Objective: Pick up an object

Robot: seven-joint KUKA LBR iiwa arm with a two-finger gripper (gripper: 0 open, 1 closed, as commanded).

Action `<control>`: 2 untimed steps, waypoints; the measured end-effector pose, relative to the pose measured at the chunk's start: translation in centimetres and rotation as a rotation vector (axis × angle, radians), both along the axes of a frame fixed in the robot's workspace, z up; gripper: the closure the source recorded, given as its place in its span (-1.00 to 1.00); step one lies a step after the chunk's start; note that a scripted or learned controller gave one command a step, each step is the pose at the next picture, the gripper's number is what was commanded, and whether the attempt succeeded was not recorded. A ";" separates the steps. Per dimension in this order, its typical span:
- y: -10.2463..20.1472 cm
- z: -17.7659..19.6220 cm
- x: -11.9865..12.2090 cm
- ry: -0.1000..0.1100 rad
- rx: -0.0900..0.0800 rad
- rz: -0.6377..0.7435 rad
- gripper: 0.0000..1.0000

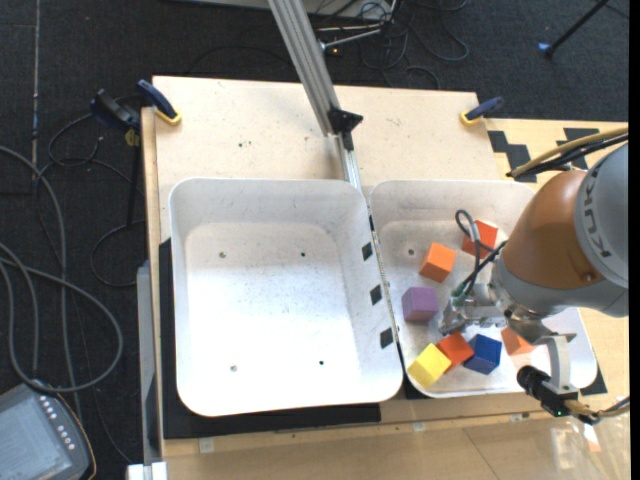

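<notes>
The right bin (392, 220) holds several small blocks: an orange one (437, 262), a purple one (419, 304), a yellow one (430, 365), a red-orange one (457, 348), a blue one (485, 353), and another orange-red one (484, 236) near the arm. My gripper (463, 317) reaches down among them, right of the purple block and just above the red-orange and blue blocks. The wrist hides part of its fingers, and no block is seen between them.
The left bin (200, 203) sits beside the right one, sharing a middle wall. A metal pole (305, 53) slants over the bench's back. Clamps sit at the back corners (160, 103). The arm's orange band (555, 233) covers the right bin's right side.
</notes>
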State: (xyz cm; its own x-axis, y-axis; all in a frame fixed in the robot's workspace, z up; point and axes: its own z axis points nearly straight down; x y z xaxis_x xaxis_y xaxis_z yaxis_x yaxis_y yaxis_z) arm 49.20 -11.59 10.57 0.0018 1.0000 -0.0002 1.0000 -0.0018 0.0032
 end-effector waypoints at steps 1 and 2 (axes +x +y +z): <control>-0.3 6.3 0.4 -0.004 -0.002 0.004 1.00; 0.5 10.9 0.9 -0.003 -0.001 0.006 1.00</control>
State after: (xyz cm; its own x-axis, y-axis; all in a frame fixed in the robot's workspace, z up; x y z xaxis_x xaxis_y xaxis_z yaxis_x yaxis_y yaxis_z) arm 50.13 -11.11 21.48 -0.0042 1.0000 -0.0015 1.0000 0.0042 0.0066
